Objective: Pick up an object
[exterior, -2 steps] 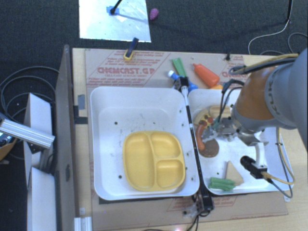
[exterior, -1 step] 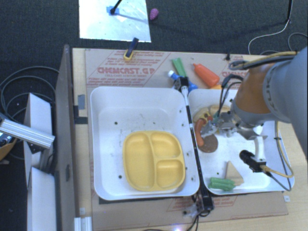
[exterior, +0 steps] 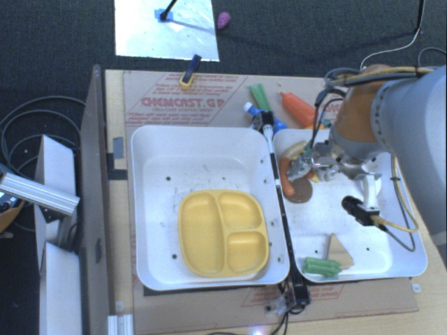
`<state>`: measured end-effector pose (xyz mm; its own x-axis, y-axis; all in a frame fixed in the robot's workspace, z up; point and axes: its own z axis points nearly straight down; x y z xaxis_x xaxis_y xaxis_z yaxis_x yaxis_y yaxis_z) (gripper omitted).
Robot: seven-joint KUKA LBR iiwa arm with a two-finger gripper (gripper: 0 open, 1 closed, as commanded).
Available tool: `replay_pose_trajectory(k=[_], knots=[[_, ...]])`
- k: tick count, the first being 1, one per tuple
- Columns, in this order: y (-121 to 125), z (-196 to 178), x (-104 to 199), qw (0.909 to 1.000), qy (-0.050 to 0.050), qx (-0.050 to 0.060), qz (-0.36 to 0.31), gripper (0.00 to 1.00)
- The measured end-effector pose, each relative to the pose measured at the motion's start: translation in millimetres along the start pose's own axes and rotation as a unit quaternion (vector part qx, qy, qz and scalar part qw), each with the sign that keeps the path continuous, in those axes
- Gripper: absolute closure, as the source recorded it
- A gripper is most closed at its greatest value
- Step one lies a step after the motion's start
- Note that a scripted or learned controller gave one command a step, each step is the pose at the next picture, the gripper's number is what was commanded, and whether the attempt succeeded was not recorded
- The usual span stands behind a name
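Dark carpet surrounds a bench [exterior: 209,93] topped with printed cardboard, on which two shallow white bins sit side by side. From the right, the grey arm [exterior: 412,110] with its orange band reaches down into the right bin [exterior: 391,253], and the gripper [exterior: 311,167] hangs low near that bin's left wall. Whether it is spread or closed cannot be told from this angle, and nothing can be seen caught in it.

Directly beneath and just left of the gripper lie an orange carrot-like piece [exterior: 286,176] and a brown round disc [exterior: 300,190], both close against it; contact cannot be judged. Behind the gripper, toward the bin's far corner, a yellowish item [exterior: 297,149] peeks out. Well in front of it, near the bin's front edge, a tan wedge [exterior: 340,250] rests beside a green pod-shaped toy [exterior: 321,266].

Away to the gripper's left, the left bin [exterior: 160,152] holds a yellow divided plate [exterior: 223,232]. Beyond the bins, behind the gripper, a green piece [exterior: 259,95], a blue piece [exterior: 257,110] and an orange carrot toy [exterior: 298,108] lie on the cardboard.
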<state>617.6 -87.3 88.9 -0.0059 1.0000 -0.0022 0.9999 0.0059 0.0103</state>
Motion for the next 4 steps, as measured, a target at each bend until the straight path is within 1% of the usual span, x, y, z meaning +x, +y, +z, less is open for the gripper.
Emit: replay_pose_trajectory(k=[1,2,3,4], knots=[[30,2,-3,0.9996,0.004,0.028,0.006,0.00],[35,1,-17,1.0000,0.002,0.001,0.003,0.00],[37,-12,-16,1.0000,0.001,-0.002,-0.001,1.00],[-18,-100,36,1.0000,0.002,0.003,-0.001,1.00]])
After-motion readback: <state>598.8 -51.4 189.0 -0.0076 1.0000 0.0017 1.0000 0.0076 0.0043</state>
